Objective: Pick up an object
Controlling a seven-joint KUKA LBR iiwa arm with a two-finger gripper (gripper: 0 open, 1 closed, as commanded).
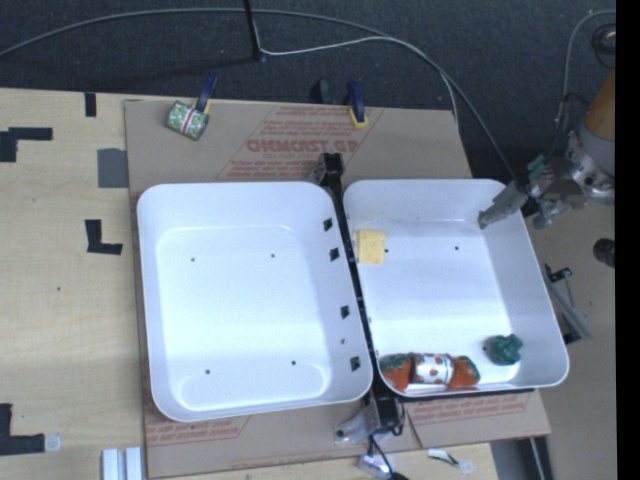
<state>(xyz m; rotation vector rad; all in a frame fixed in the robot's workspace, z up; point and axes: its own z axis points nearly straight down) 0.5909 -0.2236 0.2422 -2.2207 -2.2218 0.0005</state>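
I see two smooth, glossy white bins with rounded corners sitting side by side on a cardboard sheet (300,143); the left bin (160,218) is beside the right bin (545,308), which holds a flat pale-yellow square (371,247) near its left wall. A red-and-white can (431,370) lies on its side along the near wall, and a small crumpled green lump (504,348) sits in the near right corner. The gripper (497,210) hangs over the right bin's far right rim with nothing between its fingers, though I cannot tell how wide they stand.
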